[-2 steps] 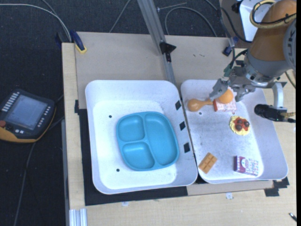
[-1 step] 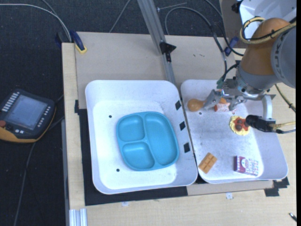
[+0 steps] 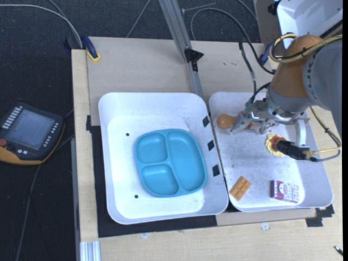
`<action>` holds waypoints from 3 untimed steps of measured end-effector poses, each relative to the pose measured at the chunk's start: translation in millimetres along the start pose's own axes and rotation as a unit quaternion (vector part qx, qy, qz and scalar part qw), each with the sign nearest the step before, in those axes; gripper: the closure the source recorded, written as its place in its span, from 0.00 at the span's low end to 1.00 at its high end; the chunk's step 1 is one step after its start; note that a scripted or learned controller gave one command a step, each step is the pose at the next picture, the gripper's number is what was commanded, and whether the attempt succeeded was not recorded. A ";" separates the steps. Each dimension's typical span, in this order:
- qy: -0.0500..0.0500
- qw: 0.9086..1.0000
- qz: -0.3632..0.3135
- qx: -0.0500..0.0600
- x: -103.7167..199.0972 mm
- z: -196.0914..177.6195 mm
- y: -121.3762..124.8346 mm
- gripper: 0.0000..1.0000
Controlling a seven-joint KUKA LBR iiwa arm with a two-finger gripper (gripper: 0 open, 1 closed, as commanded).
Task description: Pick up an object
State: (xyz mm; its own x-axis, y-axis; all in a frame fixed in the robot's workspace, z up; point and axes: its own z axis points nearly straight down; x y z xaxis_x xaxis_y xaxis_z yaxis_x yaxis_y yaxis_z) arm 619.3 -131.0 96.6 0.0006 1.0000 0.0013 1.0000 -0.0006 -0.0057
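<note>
My gripper [image 3: 249, 122] hangs low over the far left part of the right bin [image 3: 255, 162], and the grey arm with its orange band [image 3: 291, 75] comes in from the upper right. An orange round object [image 3: 223, 121] lies just left of the gripper tip, very close to it; whether they touch is unclear. A yellow and red object [image 3: 273, 144] rests right of and below the gripper. Toward the bin's front lie an orange rectangular block [image 3: 240, 187] and a small maroon box [image 3: 284, 191].
The left bin [image 3: 117, 145] holds a blue divided plate [image 3: 169, 162]. A metal pole [image 3: 182, 37] slants up from between the bins. Cables trail around the arm at the right, and a handheld pendant [image 3: 27, 132] lies on the floor at the left.
</note>
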 end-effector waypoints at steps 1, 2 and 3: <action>0.000 1.000 0.000 -0.003 0.6 -15.0 1.8 1.00; -0.001 1.000 -0.001 -0.007 3.2 -80.2 3.5 1.00; -0.001 1.000 -0.001 -0.006 3.5 -119.0 4.7 1.00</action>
State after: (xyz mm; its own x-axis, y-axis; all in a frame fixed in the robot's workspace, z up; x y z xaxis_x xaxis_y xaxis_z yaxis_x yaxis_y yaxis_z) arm 624.7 -127.6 215.5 -0.0014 1.0000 -0.0006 1.0000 0.0014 0.0057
